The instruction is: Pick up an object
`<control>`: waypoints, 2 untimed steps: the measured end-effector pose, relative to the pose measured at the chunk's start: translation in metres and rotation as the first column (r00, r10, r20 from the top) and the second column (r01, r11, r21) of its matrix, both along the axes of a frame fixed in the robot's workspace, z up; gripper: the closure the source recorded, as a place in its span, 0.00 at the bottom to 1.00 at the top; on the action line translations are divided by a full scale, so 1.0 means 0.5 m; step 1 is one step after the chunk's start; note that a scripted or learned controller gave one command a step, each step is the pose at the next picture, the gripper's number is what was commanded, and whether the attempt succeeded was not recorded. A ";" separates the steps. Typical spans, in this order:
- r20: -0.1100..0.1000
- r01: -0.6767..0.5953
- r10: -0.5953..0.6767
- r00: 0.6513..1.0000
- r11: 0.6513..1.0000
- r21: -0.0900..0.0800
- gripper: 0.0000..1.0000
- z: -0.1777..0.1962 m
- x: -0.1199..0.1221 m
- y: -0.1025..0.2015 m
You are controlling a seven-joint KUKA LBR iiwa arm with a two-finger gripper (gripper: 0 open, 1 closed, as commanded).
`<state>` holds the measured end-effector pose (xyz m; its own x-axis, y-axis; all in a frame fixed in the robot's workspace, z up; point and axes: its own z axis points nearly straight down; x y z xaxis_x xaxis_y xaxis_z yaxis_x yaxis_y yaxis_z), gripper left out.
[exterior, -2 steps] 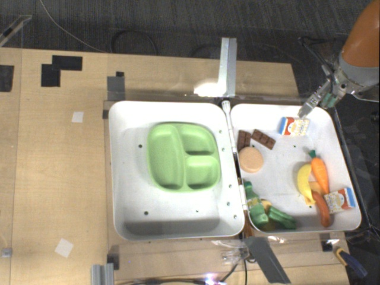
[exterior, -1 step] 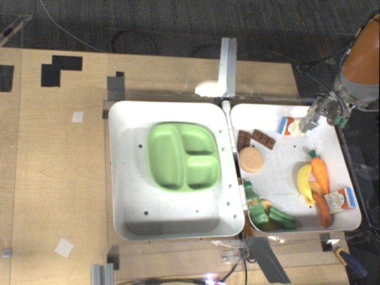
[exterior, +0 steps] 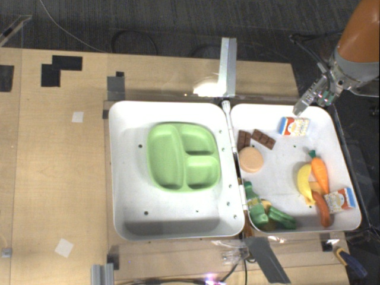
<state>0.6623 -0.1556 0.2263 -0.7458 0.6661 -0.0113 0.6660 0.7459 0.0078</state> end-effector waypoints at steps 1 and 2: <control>-0.008 -0.438 0.438 0.899 0.899 -0.004 1.00 -0.065 -0.134 -0.074; -0.006 -0.439 0.439 0.898 0.898 -0.004 0.00 -0.064 -0.133 -0.071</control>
<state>0.5960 -0.1911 0.1944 -0.9626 0.2706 -0.0090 0.2706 0.9627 0.0010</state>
